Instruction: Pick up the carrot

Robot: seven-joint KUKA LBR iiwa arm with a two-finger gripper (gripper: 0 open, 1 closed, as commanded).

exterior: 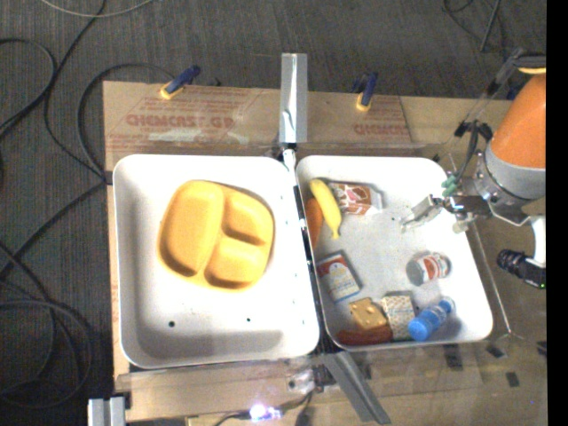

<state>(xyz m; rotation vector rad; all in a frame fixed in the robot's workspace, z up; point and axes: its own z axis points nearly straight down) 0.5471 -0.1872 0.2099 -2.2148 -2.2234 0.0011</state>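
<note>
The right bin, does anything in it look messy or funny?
A bit. The toy foods in the shallow white right bin lie jumbled. The orange carrot is wedged against the left wall, partly under the yellow banana. The small blue bottle lies tipped over.

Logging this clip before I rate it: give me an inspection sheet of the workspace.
Surface: two white bins side by side, left bin and right bin, on a cardboard-covered bench.
Job's things: carrot at the right bin's left wall, partly under the banana; not held.
Clutter: yellow tray in left bin; in right bin a packet, small box, can, blue bottle, cracker-like block.
Grippers: gripper over the right bin's upper right, away from the carrot.
Cables: black cables on the floor at left.
Surroundings: two clamps on the bench's far edge; dark carpet.
</note>
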